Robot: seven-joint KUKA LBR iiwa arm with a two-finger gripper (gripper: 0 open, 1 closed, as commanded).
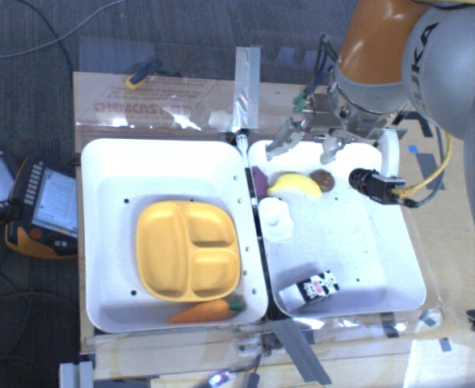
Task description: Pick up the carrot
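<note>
Underneath, white bins (108, 168) rest on a cardboard-covered bench (165, 95).

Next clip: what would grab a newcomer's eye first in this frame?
Likely the yellow tray filling the middle of the left bin, with the carrot lying just below it against the bin's near wall. Next, the arm looming over the right bin's far end, its tool spread open just above the banana, far from the carrot.
</note>
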